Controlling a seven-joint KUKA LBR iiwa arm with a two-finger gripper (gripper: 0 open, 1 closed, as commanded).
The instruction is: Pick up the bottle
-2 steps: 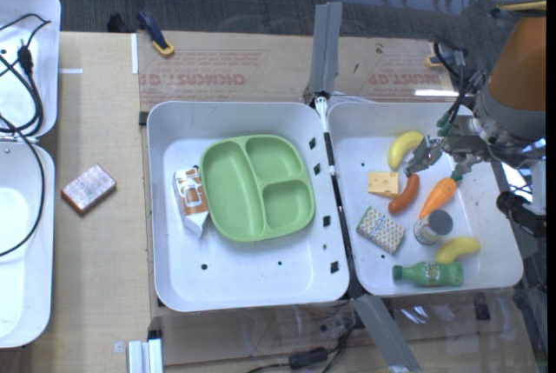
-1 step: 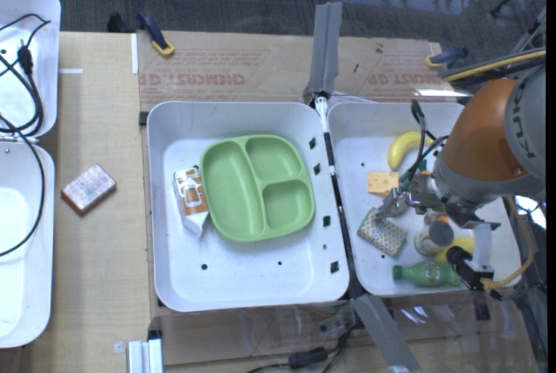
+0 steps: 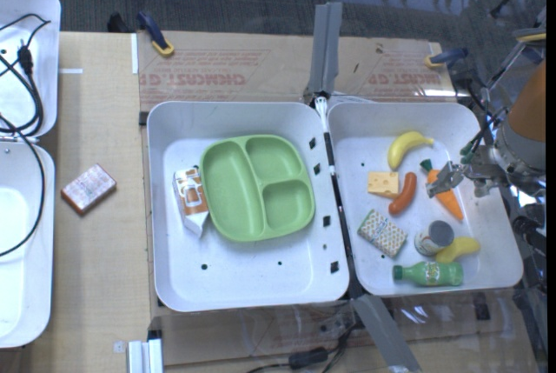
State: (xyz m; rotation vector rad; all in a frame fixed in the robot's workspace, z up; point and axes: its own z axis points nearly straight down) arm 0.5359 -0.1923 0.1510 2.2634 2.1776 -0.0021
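The bottle point(image 3: 430, 274) is green with a yellow label and a white cap. It lies on its side near the front edge of the right bin point(image 3: 347, 215), cap pointing left. My gripper point(image 3: 446, 177) hovers over the right side of that bin, just above the orange carrot point(image 3: 449, 203) and well behind the bottle. Its fingers stand open with nothing between them.
The right bin also holds a banana point(image 3: 407, 145), a cheese wedge point(image 3: 382, 183), a sausage point(image 3: 403, 193), a patterned pouch point(image 3: 382, 232), a grey can point(image 3: 437, 236) and a lemon point(image 3: 458, 249) right beside the bottle. The left bin point(image 3: 165, 258) has a green divided plate point(image 3: 258, 186) and a carton point(image 3: 191, 199).
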